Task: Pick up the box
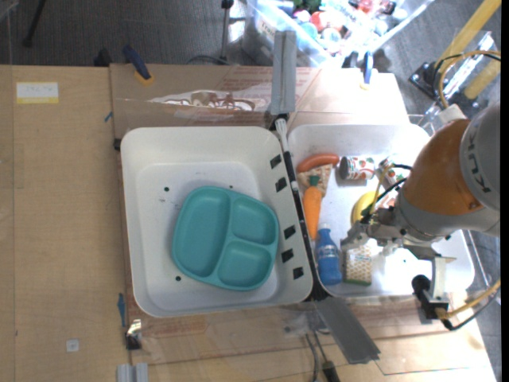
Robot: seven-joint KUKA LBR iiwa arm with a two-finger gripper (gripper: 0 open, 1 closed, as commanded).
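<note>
The box (359, 266) is a small tan and green carton standing near the front of the right bin (455, 270), just right of a blue bottle (328, 259). My gripper (372, 235) hangs directly over the box's top edge, at the end of the grey arm with the orange band (445, 177) that reaches in from the right. The gripper's dark body covers the top of the box. The box looks to be resting on the bin floor.
The right bin also holds an orange carrot (312, 207), a red sausage (316, 163), a small can (356, 168) and a yellow banana (364, 205) partly under the wrist. A teal divided plate (225, 237) lies in the left bin (159, 146).
</note>
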